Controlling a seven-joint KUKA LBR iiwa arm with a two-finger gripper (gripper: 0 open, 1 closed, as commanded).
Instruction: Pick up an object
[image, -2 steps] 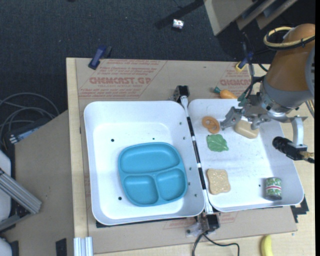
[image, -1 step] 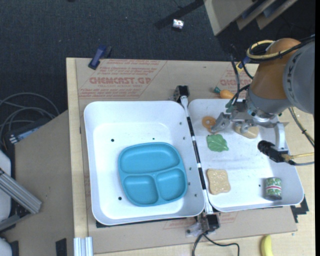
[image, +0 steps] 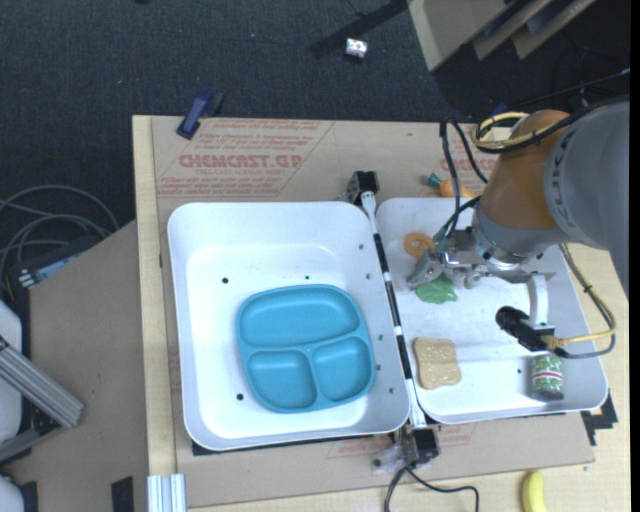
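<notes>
My gripper (image: 436, 266) hangs low over the left part of the right bin (image: 480, 402). Directly beneath its tip, and touching or nearly touching it, lies a small green object (image: 436, 292). Beside the gripper's far side sits an orange ring-shaped piece (image: 417, 243). At the bin's front left lies a tan, bread-like slab (image: 436, 362). A small green and red can (image: 546, 376) stands in the front right corner. Nothing is visibly lifted off the bin floor.
The left bin (image: 200, 240) holds a blue divided plate (image: 303, 345). A blue marker (image: 199, 114) lies on the cardboard beyond the bins. A small orange and green item (image: 437, 183) rests behind the right bin. A yellow thing (image: 533, 492) pokes in at the bottom edge.
</notes>
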